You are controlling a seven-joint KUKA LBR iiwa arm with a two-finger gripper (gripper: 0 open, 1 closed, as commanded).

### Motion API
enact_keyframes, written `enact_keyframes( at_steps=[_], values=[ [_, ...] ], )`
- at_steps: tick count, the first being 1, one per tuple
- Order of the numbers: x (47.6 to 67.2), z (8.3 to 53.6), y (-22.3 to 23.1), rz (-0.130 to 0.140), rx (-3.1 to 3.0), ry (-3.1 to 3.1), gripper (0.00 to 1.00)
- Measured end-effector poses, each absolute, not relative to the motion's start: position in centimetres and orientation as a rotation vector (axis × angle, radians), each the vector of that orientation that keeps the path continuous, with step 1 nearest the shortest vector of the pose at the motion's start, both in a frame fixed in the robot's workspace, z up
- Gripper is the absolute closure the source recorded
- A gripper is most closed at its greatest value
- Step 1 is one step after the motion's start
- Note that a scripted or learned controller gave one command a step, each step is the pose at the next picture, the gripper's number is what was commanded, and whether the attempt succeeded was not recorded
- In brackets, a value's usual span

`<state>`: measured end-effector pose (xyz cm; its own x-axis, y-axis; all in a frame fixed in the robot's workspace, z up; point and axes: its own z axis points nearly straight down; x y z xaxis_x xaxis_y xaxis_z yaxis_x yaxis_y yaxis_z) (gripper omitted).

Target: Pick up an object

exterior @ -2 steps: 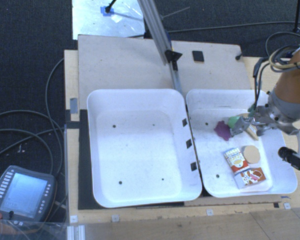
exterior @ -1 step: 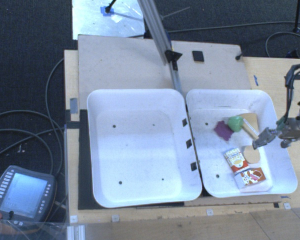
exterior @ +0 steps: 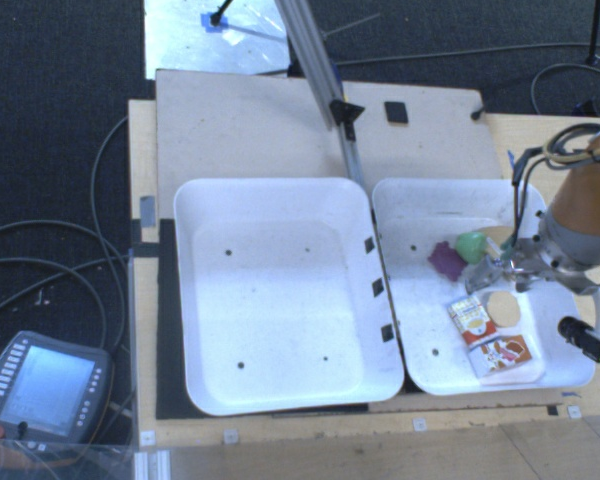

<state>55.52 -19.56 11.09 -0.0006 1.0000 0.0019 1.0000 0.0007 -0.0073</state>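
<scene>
Teach pendant [exterior: 42, 386]: lies at the far left, off the tabletop, screen facing up, with dark cables curving around it.
Tabletop [exterior: 280, 128]: pale board carrying both bins; a small black square [exterior: 396, 113] sits on its rear part.
Camera pole [exterior: 310, 53]: grey metal bar slanting from the top edge down to the gap between the bins.
Left bin [exterior: 280, 288]: shallow, white, with a few dark dots on its floor.
Right bin [exterior: 420, 298]: shallow, white, touching the left bin along one side; holds all the loose objects.
Purple object [exterior: 446, 260]: small, dark purple, near the middle of the right bin, just left of the green object.
Green object [exterior: 472, 245]: rounded, light green, beside the purple object and close to the gripper.
Tan disc [exterior: 503, 309]: round, flat, lying just below the gripper and touching the upper carton.
Upper carton [exterior: 469, 319]: small red-and-white box, tilted, near the front of the right bin.
Lower carton [exterior: 504, 355]: red-and-white box, lying flat at the front right corner of the right bin.
Gripper [exterior: 508, 268]: low over the right bin, just right of the green object and above the tan disc.
Fingers: state cannot be told; the wrist housing blurs and hides them.
Arm [exterior: 585, 203]: enters from the right, orange band above the wrist.
</scene>
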Motion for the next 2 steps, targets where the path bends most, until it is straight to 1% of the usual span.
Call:
enact_keyframes(
  at_steps=[1,2],
  values=[
    [50.4,20.2,-14.2,-0.008,-2.223,-2.229,0.00],
    [49.0,9.0,-17.6,0.007,-2.220,-2.214,0.00]
  ],
)
